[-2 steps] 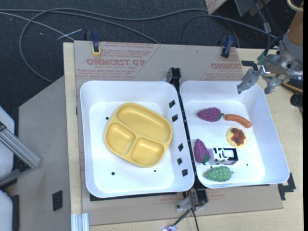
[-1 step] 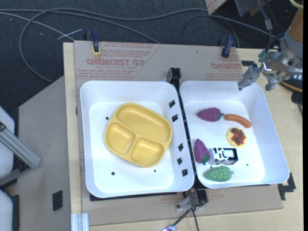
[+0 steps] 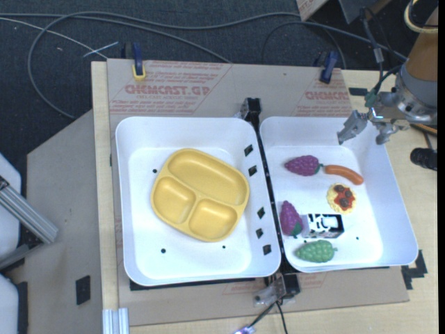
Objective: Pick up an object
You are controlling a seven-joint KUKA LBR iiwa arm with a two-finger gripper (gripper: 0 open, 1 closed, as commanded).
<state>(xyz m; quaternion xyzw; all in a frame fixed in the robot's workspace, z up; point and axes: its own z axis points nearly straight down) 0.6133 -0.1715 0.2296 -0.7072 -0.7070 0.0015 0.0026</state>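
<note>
The right bin holds several toy foods: a purple grape bunch with a green stem, an orange carrot or sausage, a small pizza-like piece, a second purple piece, a black-and-white block and a green grape bunch. My gripper hangs above the bin's far right corner, its two grey fingers spread apart with nothing between them. It is well clear of every toy, up and to the right of the carrot.
The left bin carries a yellow three-compartment plate. A black divider with clips runs between the bins. Blue clamps hold the cardboard at the back. Cables lie on the dark floor behind.
</note>
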